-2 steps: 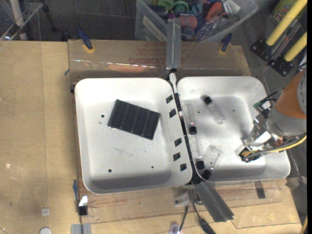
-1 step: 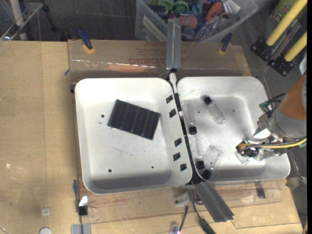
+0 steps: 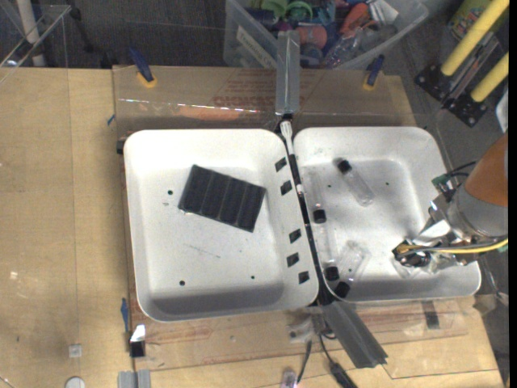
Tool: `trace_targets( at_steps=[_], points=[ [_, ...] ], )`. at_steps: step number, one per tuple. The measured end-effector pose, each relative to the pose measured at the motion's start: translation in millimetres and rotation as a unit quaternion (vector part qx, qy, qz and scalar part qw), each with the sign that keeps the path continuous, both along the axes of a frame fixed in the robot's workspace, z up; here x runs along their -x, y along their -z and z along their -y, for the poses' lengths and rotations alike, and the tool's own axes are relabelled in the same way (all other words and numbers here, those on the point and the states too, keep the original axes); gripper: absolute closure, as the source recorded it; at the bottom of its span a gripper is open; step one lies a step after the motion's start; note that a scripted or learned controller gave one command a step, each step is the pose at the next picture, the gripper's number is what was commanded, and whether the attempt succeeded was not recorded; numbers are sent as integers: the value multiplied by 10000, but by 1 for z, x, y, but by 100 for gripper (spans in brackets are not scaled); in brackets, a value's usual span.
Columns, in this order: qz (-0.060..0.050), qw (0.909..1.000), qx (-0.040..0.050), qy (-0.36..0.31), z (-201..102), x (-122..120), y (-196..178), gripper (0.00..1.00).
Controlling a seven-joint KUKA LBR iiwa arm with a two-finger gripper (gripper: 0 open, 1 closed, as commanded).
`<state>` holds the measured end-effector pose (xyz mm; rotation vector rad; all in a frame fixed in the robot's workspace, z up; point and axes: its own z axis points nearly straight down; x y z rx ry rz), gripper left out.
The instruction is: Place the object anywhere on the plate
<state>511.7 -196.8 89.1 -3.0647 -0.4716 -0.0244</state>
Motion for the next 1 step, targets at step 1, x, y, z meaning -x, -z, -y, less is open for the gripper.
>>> trace_targets(
  at_steps=[1],
  points=[
    [-22,9993,24,371,-3,2,0,100]
  ],
)
